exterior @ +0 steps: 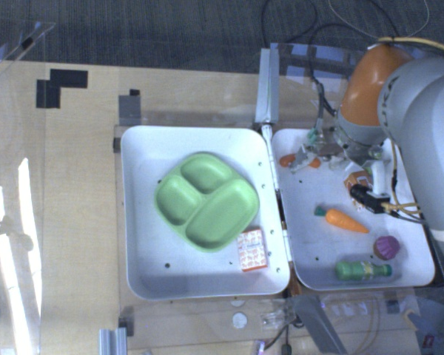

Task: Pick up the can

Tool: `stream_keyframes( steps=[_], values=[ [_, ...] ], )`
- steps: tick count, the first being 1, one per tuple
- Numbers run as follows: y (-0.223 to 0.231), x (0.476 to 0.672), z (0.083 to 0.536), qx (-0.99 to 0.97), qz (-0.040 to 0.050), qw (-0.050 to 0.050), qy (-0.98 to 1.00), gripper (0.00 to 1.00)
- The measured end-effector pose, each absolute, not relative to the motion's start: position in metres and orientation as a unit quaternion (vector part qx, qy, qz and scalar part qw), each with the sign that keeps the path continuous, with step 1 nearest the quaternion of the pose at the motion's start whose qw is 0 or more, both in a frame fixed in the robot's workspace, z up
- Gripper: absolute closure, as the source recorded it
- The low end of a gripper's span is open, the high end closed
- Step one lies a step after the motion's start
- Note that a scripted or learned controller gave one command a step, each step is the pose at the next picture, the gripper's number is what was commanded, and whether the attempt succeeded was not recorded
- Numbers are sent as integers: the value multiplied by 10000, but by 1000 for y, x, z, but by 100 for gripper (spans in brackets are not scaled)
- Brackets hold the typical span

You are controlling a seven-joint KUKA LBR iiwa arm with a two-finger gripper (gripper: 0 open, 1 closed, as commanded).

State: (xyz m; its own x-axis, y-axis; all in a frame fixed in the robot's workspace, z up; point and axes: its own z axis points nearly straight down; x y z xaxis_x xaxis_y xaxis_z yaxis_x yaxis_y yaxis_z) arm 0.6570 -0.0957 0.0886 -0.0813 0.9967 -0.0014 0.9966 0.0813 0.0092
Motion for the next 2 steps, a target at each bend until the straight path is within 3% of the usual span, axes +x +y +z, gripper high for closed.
stream_keyframes(
  steps=[1, 2],
  values=[
    [-146, 594, 88, 6726, 25, 38, 7400, 0],
    [-108, 543, 95, 5927, 16, 17, 8054, 0]
  ],
)
